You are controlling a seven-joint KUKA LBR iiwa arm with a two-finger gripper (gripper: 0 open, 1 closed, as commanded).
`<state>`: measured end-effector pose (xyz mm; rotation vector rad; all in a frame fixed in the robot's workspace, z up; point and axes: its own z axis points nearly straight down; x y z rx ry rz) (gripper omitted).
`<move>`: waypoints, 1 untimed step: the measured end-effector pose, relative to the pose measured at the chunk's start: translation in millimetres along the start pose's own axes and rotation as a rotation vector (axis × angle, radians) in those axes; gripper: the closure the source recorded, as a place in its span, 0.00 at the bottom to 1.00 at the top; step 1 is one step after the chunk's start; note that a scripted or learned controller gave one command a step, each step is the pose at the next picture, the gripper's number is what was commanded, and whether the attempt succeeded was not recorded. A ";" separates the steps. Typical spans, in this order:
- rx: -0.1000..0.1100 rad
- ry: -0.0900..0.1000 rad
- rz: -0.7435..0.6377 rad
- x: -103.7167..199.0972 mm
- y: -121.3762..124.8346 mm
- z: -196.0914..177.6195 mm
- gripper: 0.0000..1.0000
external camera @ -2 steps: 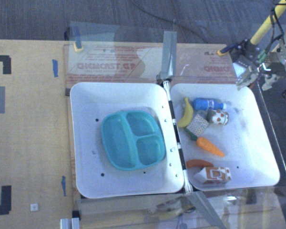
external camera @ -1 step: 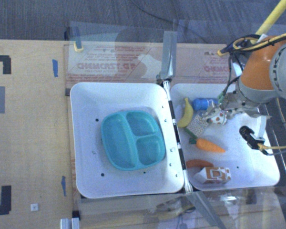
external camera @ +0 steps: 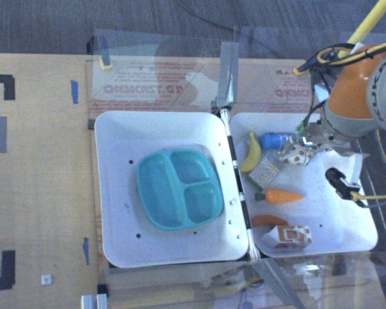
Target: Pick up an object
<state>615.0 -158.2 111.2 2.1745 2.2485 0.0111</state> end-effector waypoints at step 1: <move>0.015 0.002 0.221 32.6 42.0 -92.2 1.00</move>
